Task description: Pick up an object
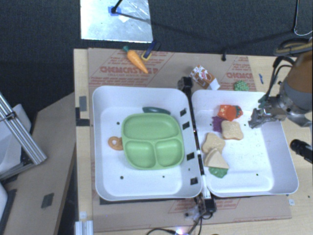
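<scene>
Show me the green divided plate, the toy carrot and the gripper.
green divided plate [151, 141], camera view, middle ridge.
toy carrot [137, 61], camera view, orange body.
gripper [255, 121], camera view, between its fingertips.

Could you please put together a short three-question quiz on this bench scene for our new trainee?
1. True or false: the green divided plate lies in the left bin.
2. Multiple choice: the toy carrot lies (A) in the right bin, (B) on the cardboard behind the bins, (C) on the green plate.
3. Fill in: the hand hovers over the ____ bin, to the right of the bread slice.

Key: 1 true; 2 B; 3 right.
</scene>
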Controlling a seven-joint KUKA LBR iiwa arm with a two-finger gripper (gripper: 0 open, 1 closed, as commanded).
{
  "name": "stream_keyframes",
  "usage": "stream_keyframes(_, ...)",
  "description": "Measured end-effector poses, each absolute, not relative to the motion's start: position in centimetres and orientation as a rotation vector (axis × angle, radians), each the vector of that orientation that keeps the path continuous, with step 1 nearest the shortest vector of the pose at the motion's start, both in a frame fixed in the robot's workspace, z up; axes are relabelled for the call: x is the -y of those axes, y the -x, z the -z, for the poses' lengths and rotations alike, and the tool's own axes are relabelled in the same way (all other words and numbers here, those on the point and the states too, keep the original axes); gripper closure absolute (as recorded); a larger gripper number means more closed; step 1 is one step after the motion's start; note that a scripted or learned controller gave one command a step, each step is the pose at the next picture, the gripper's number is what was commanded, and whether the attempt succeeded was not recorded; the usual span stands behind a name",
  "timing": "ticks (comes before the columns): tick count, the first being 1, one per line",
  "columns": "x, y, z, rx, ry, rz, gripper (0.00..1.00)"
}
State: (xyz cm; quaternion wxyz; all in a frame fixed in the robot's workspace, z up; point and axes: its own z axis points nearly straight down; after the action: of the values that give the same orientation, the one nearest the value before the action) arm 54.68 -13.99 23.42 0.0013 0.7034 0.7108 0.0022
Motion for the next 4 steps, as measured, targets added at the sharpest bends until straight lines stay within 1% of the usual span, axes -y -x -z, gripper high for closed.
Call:
stream_keyframes(1,9.0,-56.4,-22.5,-2.232,-2.21,-0.005,1.0)
stream_keyframes(2,4.1,-59.4,-21.6,-2.232,-2.21,-0.005,1.0)
stream_keyframes(3,-1.2,-60.9,-22.1,-2.232,-2.21,-0.007,1.0)
stream_keyframes(4,-6.0,-63.6,-22.7,-2.232,-2.209,-0.007,1.0)
